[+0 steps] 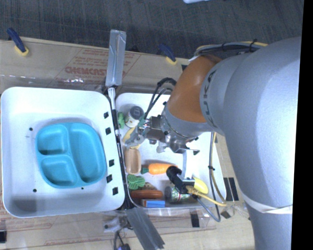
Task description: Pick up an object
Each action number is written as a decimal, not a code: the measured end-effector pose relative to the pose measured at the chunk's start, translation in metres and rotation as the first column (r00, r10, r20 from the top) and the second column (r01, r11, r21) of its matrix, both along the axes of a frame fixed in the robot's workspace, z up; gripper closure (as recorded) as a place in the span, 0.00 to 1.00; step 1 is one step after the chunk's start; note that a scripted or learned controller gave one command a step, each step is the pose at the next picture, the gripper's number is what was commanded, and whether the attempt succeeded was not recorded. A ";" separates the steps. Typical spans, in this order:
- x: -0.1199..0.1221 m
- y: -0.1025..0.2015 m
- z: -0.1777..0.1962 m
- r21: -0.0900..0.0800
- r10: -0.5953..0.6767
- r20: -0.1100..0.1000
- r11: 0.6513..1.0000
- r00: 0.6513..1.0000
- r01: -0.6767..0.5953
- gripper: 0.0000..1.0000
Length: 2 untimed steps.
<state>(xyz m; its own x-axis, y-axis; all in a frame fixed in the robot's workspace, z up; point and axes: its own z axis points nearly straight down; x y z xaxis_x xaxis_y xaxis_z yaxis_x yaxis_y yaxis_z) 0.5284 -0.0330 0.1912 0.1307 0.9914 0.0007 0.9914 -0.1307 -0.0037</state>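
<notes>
In the camera view, the gripper point(141, 130) sits low in the right bin point(139, 100) at frame centre, its opening impossible to tell and nothing visibly held, so the pick looks unfinished, with the orange carrot-like piece point(159, 169) and tan roll point(132, 160) lying loose just below.

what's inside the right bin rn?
In the right bin, along its left and lower sides: a tan roll, an orange carrot, a green piece, a blue block. The arm covers the middle and right, so anything under it is hidden.
</notes>
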 end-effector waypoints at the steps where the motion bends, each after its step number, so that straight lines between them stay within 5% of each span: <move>1: 0.010 -0.067 -0.097 0.000 0.119 0.006 0.993 0.993 -0.119 0.00; 2: 0.012 -0.064 -0.086 0.006 0.125 0.008 0.992 0.992 -0.125 1.00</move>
